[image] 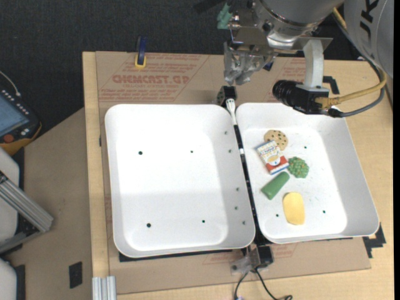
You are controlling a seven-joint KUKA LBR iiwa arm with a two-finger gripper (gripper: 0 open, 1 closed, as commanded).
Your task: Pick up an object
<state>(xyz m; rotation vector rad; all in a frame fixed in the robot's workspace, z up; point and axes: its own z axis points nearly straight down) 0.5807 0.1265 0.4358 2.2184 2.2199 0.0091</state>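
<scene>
Two white bins sit side by side on a cardboard sheet (187, 67) atop a tan bench. Arm cut off at top edge; gripper (240, 74) hangs above the far rim btwn bins, blurry, can't tell finger state. Left bin (125, 124): bare white floor. Right bin (350, 167): 5 items, clustered: 1 cookie (275, 138), 1 small carton (271, 156), 1 broccoli (298, 167), 1 green block (275, 185), 1 yellow lemon (294, 208).

We see a robotics lab: a grey arm (300, 5) with an orange band reaches over a cardboard-covered worktop (175, 74) bearing two white bins (119, 167) side by side, with loose cables (359, 99) at the far right and an aluminium rail (25, 202) at the left.
</scene>
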